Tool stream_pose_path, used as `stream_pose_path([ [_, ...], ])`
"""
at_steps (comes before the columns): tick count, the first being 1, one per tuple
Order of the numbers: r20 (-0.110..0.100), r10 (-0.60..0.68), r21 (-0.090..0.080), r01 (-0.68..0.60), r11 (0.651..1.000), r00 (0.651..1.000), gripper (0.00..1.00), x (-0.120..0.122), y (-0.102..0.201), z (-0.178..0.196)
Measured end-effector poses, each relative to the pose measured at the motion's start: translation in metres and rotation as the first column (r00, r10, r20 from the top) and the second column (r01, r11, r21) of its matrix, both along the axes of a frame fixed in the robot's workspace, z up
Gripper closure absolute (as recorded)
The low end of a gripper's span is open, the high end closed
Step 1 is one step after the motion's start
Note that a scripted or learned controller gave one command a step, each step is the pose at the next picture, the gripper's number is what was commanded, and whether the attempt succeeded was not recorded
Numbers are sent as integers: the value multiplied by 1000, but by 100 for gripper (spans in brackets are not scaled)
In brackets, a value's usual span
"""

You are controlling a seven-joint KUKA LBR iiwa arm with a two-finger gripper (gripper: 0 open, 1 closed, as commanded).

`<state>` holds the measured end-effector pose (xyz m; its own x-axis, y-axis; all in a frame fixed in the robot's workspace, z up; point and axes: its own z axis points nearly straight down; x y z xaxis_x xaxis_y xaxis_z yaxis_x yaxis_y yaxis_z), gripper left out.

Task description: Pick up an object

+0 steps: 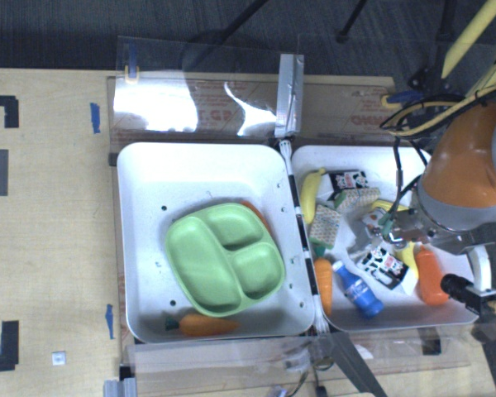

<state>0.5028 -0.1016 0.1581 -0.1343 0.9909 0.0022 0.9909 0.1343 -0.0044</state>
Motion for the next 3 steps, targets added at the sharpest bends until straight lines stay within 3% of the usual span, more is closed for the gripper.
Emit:
stream_pose_path([
  [1, 7, 186, 0, -186, 983, 983, 0, 36, -9, -71],
  [2, 5, 227, -2, -227, 974, 974, 0, 85, 24, 25],
  [3, 7, 331, -4, -331, 944, 943, 0, 122, 59, 26],
])
